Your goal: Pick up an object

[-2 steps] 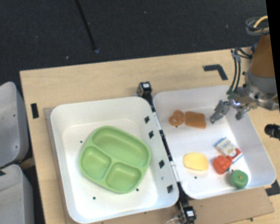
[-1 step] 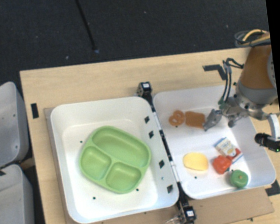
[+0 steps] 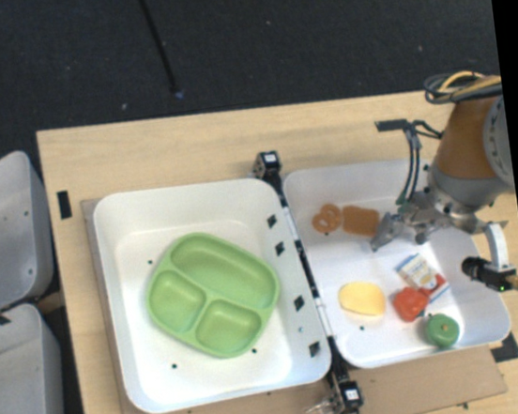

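Pale wood forms the desk [image 3: 185, 149], which carries two shallow white bins side by side in the camera view. In the left bin [image 3: 135, 379] lies a green divided plate [image 3: 213, 295] with three compartments, turned at a slant, close to the bin's middle.

In the right bin [image 3: 331, 182] sits a scatter of small things. A brown pretzel-shaped piece [image 3: 327, 218] lies near the upper left, with a brown oblong block [image 3: 360, 221] touching or just beside it on its right. Lower down, a yellow rounded object [image 3: 362, 299] rests near the bin's middle. To its right is a red object [image 3: 410, 303], and just above that a small white packet [image 3: 418, 271] with blue and red print. A green apple-like object [image 3: 440, 330] lies near the bin's lower right corner, just below the red one.

From the right comes the grey arm [image 3: 469, 185], its orange band [image 3: 463, 141] above the wrist. The hand [image 3: 387, 230] hangs over the upper part of the right bin, just right of the brown block and above the white packet. How far its fingers stand apart cannot be told from this angle, and nothing can be seen between them
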